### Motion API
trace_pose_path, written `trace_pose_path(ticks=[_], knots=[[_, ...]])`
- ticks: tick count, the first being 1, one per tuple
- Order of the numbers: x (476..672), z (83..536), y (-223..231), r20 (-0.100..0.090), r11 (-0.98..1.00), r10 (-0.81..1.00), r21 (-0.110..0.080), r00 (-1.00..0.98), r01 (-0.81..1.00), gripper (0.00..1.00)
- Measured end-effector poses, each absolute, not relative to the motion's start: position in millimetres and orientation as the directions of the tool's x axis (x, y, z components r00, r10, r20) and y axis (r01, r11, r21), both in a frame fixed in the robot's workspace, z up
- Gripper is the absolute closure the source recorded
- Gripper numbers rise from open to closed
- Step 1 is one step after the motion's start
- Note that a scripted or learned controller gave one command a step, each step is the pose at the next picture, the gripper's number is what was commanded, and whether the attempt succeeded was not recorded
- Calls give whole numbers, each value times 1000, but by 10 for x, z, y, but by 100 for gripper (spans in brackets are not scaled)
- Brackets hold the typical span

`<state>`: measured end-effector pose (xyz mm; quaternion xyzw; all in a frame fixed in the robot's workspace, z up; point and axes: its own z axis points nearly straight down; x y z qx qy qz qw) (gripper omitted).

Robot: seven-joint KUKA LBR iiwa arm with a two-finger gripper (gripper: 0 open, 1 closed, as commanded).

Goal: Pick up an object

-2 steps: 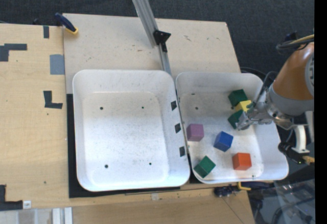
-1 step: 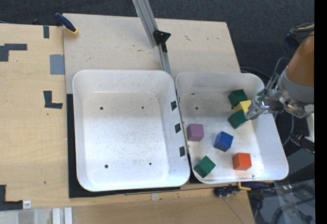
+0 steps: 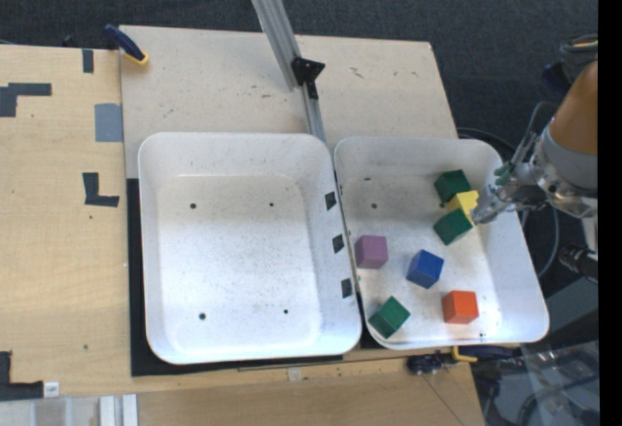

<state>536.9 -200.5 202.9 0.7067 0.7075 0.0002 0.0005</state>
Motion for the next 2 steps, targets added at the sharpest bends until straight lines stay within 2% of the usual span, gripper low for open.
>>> trace_pose_path(ticks=[1,2], knots=[[5527,2125,-1525,2,6,1000,1,-6,1000,100],[5547,2063,-971,2,6,1000,-2,-6,1000,100]])
